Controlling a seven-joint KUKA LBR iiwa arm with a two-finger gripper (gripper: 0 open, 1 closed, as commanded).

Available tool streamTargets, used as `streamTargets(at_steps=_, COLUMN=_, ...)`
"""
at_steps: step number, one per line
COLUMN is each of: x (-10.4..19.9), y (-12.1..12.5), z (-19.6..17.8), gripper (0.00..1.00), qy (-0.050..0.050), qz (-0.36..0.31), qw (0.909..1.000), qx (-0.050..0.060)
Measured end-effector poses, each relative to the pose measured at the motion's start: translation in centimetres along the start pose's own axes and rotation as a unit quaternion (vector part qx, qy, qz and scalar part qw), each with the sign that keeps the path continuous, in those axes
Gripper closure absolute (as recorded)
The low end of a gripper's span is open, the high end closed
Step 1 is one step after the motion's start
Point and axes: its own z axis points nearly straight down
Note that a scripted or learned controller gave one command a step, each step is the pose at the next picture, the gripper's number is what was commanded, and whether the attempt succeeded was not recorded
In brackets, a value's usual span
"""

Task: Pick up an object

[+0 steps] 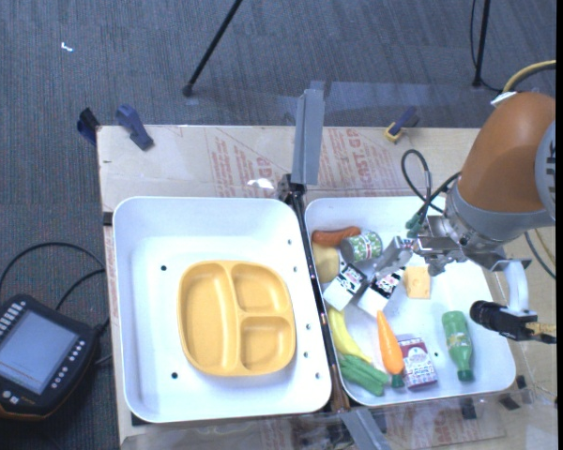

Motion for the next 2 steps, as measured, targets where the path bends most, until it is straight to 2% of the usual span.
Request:
streamTargets(at_steps=1, x=-3.41, y=-4.36, z=13.26, gripper=0.0, qy=0.0, qz=-0.16, qw=0.9871, qx=0.0)
streamTargets(at_steps=2, x=-3.49, y=-4.41, z=12.42, gripper=1.0, qy=0.001, qz=-0.158, qw=0.9875, qx=0.001)
